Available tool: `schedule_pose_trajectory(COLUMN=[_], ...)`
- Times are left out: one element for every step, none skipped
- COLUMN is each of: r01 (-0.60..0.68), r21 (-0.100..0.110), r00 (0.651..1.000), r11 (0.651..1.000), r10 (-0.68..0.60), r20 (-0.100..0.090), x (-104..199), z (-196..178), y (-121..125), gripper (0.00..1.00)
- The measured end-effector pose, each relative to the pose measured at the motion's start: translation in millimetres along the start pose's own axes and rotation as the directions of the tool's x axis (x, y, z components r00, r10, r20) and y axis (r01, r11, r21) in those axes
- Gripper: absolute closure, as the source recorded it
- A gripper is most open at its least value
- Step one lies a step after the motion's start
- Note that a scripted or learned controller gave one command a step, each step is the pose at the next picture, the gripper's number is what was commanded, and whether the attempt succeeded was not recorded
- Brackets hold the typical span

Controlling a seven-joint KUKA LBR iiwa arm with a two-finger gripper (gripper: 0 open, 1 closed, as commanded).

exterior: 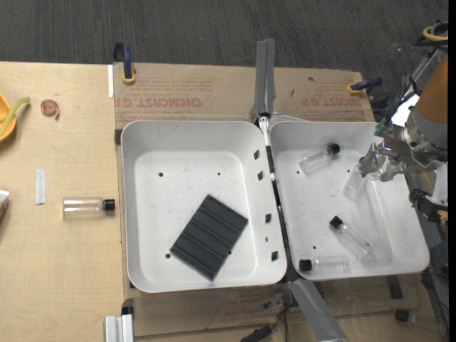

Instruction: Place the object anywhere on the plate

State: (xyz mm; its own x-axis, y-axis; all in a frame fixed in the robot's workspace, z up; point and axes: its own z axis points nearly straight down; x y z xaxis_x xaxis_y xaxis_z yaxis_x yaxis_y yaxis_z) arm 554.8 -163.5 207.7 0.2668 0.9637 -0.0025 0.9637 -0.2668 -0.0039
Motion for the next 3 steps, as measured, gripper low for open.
schedule_pose_trajectory(r01=[0.240, 0.422, 0.491], r21=[-0.003, -0.001, -0.004], r00=[0.971, 0.906, 0.871], r11=[0.971, 0.906, 0.871], r10=[-0.240, -0.423, -0.491], r20=[0.001, -0.001, 0.001], x=[37.8, 67.3, 150.3], z=[-101.3, 15.5, -59.3], y=[61.9, 7.0, 62.4], gripper=[1.00, 1.00, 1.00])
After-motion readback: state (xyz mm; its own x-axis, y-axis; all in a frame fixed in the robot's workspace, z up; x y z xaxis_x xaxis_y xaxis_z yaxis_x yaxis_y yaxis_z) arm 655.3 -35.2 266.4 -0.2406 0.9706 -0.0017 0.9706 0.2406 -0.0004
